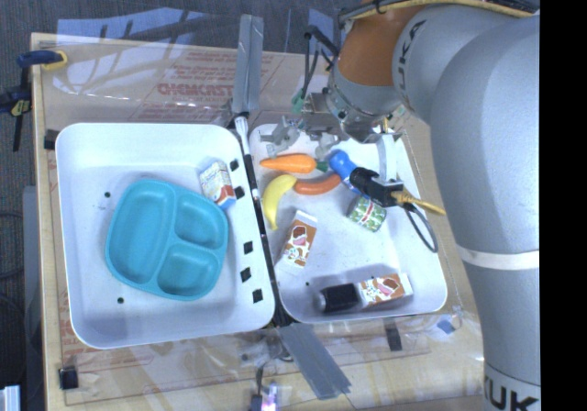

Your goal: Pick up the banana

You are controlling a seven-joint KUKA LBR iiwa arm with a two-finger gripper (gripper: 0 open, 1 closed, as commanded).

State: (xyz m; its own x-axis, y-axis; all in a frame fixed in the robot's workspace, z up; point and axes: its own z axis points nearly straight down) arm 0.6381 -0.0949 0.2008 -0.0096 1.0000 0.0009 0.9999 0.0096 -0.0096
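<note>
1 banana lies lengthwise in the right bin, tip toward carrot.

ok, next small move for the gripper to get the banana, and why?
Probably shift the gripper toward the near-left and lower it over the banana. It now sits at the right bin's far edge, beyond the carrot, while the banana lies by the left wall, untouched.

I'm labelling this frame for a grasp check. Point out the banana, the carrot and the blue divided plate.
banana (276, 197): camera view, middle of its curved yellow body.
carrot (288, 162): camera view, centre of its orange length.
blue divided plate (147, 239): camera view, floor of its large compartment.
</note>
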